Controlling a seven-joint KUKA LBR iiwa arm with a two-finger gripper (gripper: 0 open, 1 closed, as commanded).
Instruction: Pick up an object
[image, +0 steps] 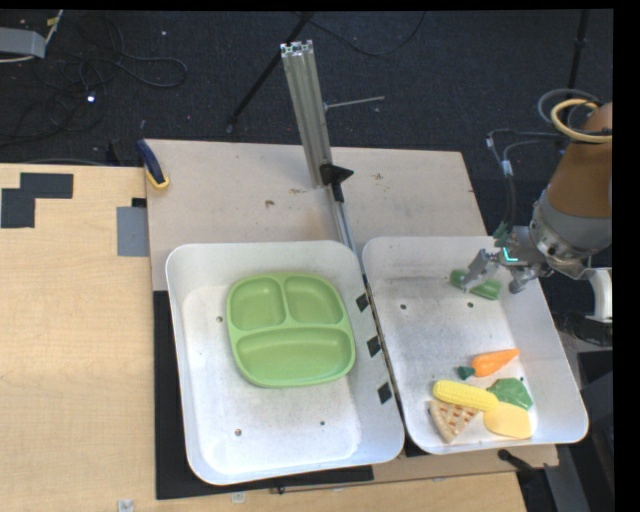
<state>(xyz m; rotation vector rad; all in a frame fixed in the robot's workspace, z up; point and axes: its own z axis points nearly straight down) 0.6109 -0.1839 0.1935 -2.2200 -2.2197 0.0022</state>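
My gripper (496, 281) hangs over the back part of the right bin (430, 320), its two fingers spread apart, so it is open. A small green piece (487, 291) lies on the bin floor between the fingertips, and I cannot tell whether they touch it. Toy foods sit at the bin's front right: an orange carrot (495, 361), a yellow corn cob (463, 393), a green leafy piece (514, 388), a yellow lump (508, 422) and a tan wedge (448, 421).
The left bin (200, 400) holds a green divided plate (290, 330). A metal post (308, 110) rises behind the gap between the bins. The arm's grey and orange body (580, 190) stands at the right bin's back right corner.
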